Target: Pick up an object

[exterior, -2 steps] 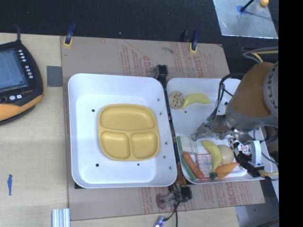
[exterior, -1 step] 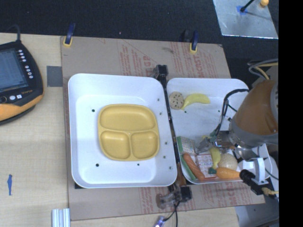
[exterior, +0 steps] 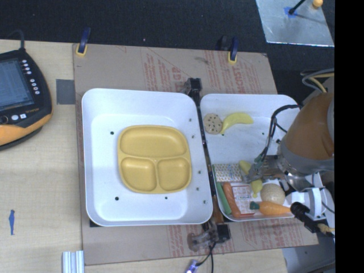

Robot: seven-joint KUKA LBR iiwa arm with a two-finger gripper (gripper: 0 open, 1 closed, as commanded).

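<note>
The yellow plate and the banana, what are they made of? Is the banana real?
The yellow plate in the left bin looks like smooth moulded plastic: one even colour, three rounded compartments, soft sheen. The banana in the right bin is probably a plastic toy: flat, even yellow with no brown marks, though too small to be sure.

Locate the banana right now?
In the right bin, near its far wall, the banana lies just right of the round cracker, apart from the gripper.

Right bin (exterior: 227, 104) front crowded: carrot (exterior: 274, 210), egg (exterior: 272, 194), packet (exterior: 239, 198) touching, apparently; room beside banana (exterior: 236, 120).
</note>
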